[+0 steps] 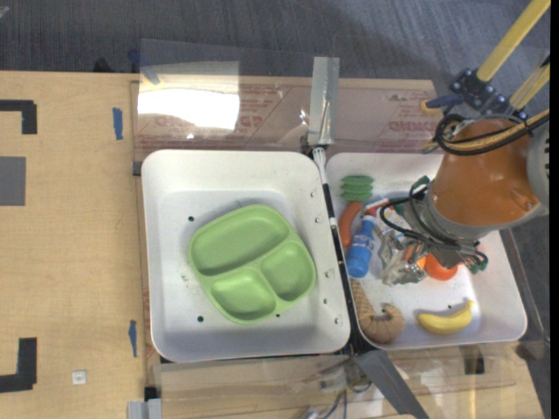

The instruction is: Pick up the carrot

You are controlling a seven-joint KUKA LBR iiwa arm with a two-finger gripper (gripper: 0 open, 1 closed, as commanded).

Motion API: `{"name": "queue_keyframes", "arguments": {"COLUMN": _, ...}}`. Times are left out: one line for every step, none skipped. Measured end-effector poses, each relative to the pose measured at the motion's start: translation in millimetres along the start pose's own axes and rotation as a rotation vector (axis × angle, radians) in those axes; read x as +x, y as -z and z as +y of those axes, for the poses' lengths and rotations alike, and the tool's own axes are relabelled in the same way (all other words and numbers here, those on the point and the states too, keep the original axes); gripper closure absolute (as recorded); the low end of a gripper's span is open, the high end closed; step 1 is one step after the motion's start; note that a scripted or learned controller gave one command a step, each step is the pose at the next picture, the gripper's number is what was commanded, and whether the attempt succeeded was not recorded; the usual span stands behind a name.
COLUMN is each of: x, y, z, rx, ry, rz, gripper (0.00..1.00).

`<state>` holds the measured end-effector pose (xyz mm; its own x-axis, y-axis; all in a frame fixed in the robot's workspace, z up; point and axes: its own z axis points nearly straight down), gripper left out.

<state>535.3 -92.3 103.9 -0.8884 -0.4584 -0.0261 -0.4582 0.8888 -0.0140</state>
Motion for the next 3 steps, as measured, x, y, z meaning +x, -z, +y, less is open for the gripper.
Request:
{"name": "queue_keyframes", "arguments": {"x": 44.5, "y": -10.9, "z": -2.4, "rx": -0.006, "ry": 0.148, "rz": 0.007, "gripper": 1.00}}
{"name": "queue_keyframes", "arguments": {"x": 3.1, "y": -12.5, "z": -11.4, "rx": -0.011, "ry": 0.492, "rz": 0.013, "gripper": 1.00}}
{"name": "queue_keyframes", "arguments": {"x": 64.6, "y": -11.1, "z": -15.3, "rx": -0.010, "ry": 0.950, "rz": 0.008, "gripper": 1.00}}
